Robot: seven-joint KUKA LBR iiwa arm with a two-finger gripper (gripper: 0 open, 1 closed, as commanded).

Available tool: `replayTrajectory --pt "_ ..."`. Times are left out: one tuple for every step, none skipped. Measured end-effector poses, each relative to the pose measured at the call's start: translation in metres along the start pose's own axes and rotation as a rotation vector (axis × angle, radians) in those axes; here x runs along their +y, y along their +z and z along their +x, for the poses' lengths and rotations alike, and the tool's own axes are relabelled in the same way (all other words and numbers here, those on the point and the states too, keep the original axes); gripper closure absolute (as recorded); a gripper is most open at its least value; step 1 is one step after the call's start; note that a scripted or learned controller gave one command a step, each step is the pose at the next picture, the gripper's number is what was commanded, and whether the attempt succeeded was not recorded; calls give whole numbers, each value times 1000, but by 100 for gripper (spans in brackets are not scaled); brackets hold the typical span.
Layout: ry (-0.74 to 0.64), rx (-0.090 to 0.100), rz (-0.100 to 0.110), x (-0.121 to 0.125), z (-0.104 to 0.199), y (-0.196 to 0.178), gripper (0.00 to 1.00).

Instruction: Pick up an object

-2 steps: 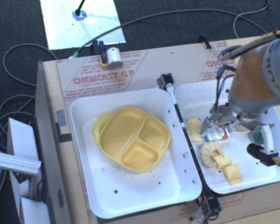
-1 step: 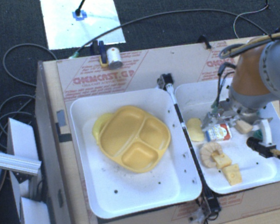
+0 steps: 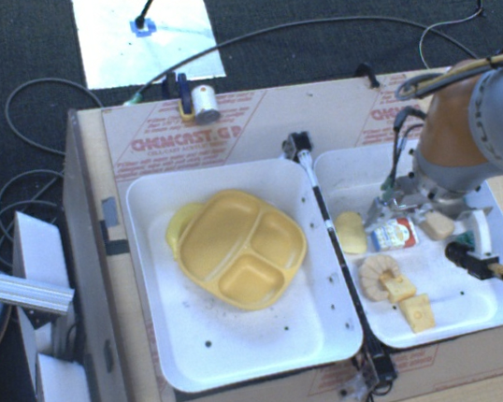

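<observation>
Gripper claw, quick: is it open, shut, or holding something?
Gripper: cannot be told. It hangs low in the right bin, over the small carton.

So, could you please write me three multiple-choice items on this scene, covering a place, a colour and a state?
1. Where is the tray?
A. left bin
B. right bin
C. floor

2. What colour is the tray?
A. blue
B. yellow
C. red

3. How does the tray lie?
A. folded in half
B. standing on edge
C. flat, compartments up

Answers: 1 A, it rests in the left bin, while the end effector is over the right bin. 2 B, it is plainly yellow. 3 C, its three compartments face the camera.
</observation>
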State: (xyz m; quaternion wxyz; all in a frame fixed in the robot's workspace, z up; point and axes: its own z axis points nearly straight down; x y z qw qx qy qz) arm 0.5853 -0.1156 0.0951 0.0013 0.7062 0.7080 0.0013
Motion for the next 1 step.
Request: replayTrajectory --pt "-2 1 -1 1 78 -91 100"
